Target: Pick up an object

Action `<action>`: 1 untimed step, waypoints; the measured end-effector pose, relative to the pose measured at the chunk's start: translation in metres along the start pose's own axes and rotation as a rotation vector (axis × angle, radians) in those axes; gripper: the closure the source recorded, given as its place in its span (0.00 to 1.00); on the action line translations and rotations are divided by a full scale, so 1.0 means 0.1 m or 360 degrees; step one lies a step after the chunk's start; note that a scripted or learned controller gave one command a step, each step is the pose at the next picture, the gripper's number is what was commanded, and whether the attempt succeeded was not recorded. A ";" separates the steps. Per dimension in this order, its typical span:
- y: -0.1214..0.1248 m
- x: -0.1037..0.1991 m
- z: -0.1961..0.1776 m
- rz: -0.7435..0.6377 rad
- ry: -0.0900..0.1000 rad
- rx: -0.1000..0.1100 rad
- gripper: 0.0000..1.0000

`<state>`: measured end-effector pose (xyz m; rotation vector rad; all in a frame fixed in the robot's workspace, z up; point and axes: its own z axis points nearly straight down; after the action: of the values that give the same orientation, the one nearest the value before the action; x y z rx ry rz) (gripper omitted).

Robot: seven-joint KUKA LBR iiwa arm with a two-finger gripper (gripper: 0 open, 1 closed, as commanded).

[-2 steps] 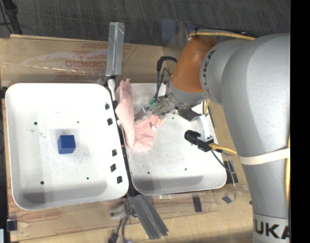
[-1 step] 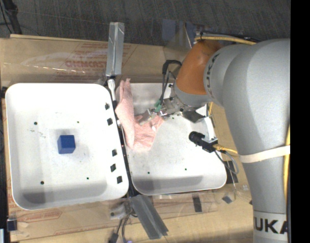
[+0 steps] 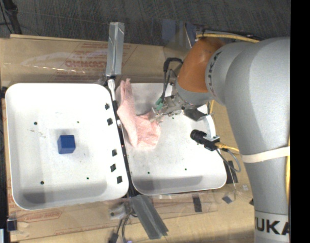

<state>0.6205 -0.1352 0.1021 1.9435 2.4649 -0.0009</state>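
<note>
— Where is your arm [image 3: 256,115] at this moment?

— It comes in from the right side and bends over the right bin [image 3: 195,178]. The big grey part covers the right edge of that bin. The orange band [image 3: 195,67] is above the back part of the bin, and under it my wrist points down and to the left.

— And the claw?

— My claw [image 3: 162,110] is low in the right bin, near its back left part. The tip is at the upper right edge of the pink cloth [image 3: 139,123]. It seems to touch the cloth there, but the parts are small and dark, so I am not sure of it.

— Is it open? Does it hold something?

— I cannot tell. The wrist hides the tips from the camera, and I do not see the cloth between them.

— Where does the cloth lie?

— It lies crumpled along the left wall of the right bin, and its upper end climbs on the rim between the two bins.

— Something more?

— A blue cube [image 3: 67,144] sits in the left bin [image 3: 23,186], well apart from my claw. A black cable end [image 3: 204,138] hangs beside my arm over the right bin.
</note>
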 end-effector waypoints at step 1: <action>0.00 0.00 0.00 0.0000 0.0000 0.0000 0.00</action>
<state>0.6205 -0.1353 0.1021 1.9433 2.4649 -0.0011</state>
